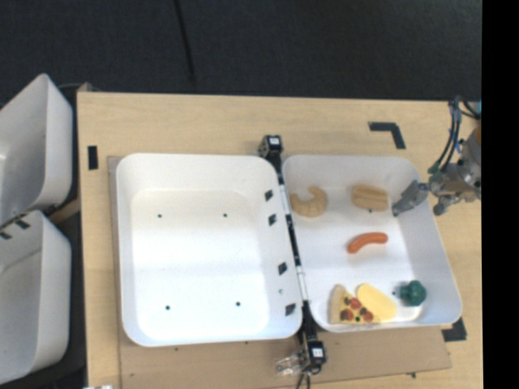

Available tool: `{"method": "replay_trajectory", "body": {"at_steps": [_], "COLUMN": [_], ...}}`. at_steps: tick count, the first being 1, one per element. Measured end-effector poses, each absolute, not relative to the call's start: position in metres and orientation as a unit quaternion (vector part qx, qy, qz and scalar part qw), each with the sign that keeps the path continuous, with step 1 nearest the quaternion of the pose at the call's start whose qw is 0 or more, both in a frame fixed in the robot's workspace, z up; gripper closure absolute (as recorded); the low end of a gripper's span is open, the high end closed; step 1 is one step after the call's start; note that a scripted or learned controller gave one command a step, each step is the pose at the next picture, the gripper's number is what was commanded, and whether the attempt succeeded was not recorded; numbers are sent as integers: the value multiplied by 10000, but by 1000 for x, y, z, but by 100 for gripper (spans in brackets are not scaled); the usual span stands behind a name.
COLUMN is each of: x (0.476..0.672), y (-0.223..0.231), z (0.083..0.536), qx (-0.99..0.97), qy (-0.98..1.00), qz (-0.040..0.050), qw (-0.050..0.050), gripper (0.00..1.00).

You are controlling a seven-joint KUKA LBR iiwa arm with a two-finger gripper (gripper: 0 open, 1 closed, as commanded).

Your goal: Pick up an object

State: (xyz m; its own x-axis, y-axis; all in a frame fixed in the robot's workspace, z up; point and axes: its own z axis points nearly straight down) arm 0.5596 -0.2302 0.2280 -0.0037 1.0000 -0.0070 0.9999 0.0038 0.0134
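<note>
While the arm enters from the right edge of the view, its gripper [426,198] hangs over the upper right rim of the right bin [434,241]. Two grey fingers are visible, one [409,196] angled down toward the bin's interior and the other nearer the edge of the view. They stand apart with nothing between them, so the claw is released.

The right bin holds five items, all lying on its floor and apart from the gripper. A tan croissant [310,202] lies at upper left, near the divider between the bins. A bread roll [370,197] lies to its right, just beside the nearer finger but not touching it. A red-orange sausage [367,242] lies at the middle of the bin. Along the lower wall lie a pizza slice [349,306], a yellow wedge [378,301] touching it on the right, and a small green object [412,292] in the lower right corner, too small to identify.

The left bin [130,241] sits alongside, joined by black clips at the shared edge. Both bins rest on a light wooden bench [97,298].
</note>
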Motion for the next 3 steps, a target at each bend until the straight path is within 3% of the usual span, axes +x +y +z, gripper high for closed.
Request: {"method": "replay_trajectory", "body": {"at_steps": [1,2,3], "x": [557,614,547], "y": [-211,-181,-98], "z": [132,99,100], "qx": [7052,7047,7050], "qy": [7090,7095,7092], "qz": [-17,12,-7], "qw": [-30,12,-32], "gripper": [0,0,0]}}
